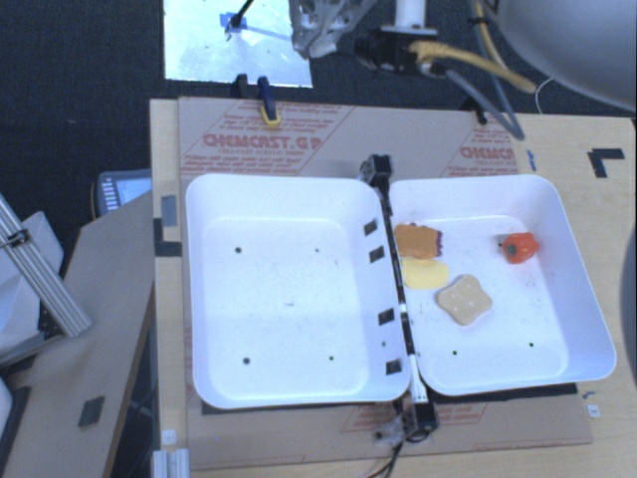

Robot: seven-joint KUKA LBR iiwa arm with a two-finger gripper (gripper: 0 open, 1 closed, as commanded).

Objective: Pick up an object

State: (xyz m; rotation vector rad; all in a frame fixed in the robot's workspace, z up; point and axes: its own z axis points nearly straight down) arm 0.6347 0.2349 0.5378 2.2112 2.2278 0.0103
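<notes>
- We've got two shallow white bins sitting side by side on the table (418,132), the left bin (204,297) and the right bin (572,317), joined by a row of black clips down the middle.
- All the pickable stuff is in the right bin, mostly crowded toward its left wall.
- There's an orange-brown toy slice (417,240) with a bit of purple on its right edge, right up near the dividing wall, toward the far side of the bin.
- Just in front of it, touching or nearly so, lies a flat yellow piece (425,274).
- A tan toast-shaped piece (464,299) sits just beside the yellow one, closer to the near edge of the table.
- A small red-orange toy (519,247) with a dark spot sits well apart from those three, toward the bin's right wall.
- The gripper (320,18) hangs way up past the far edge of the table, over a shiny silver sheet (204,28), nowhere near the bins.
- We honestly can't tell if the fingers are spread or closed, it's a metallic jumble from this angle.
- A yellow-and-black clamp (269,108) bites the table's far edge.
</notes>
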